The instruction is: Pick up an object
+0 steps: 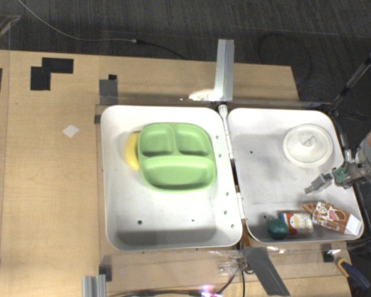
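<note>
Nearest the camera, along the front wall of the right bin (260, 166), a small bottle (292, 223) with a dark green cap is seen lying on its side. A flat brown-and-white packet (334, 218) is seen just right of the bottle, tilted, near the same wall. A white round lid (307, 144) is placed well behind the bottle, toward the bin's back right corner. The gripper (318, 183) is seen between the lid and the packet, behind and right of the bottle, low over the bin floor; whether it is released or clenched cannot be told, and nothing is seen held in it.

The bottle is judged light, rigid and smooth, likely to roll; it is best taken across its body. The packet is judged thin, soft and crinkly, hard to pinch flat. In the left bin (117, 166), well left of the bottle, a green divided plate (175, 155) is seen over a yellow object (131, 152).
</note>
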`<state>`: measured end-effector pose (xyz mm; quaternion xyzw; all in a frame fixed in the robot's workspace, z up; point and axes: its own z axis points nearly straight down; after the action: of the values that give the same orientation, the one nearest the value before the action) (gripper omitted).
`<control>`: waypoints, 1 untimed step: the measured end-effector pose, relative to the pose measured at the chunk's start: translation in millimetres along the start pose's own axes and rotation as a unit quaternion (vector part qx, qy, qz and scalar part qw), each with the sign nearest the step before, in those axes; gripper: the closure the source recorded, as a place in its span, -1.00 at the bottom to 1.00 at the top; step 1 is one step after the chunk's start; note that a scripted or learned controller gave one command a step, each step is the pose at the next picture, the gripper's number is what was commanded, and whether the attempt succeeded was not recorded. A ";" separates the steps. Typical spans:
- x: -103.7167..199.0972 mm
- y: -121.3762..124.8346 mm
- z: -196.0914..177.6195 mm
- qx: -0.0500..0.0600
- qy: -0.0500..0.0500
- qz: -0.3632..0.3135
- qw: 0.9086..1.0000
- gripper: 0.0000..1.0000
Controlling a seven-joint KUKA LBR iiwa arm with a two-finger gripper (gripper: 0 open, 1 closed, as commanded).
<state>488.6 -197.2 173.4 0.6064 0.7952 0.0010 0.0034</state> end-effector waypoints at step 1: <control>-8.7 -0.9 85.4 -0.002 -0.001 0.004 1.000 -1.00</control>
<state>490.6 -206.0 88.0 0.6098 0.7925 0.0023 0.0055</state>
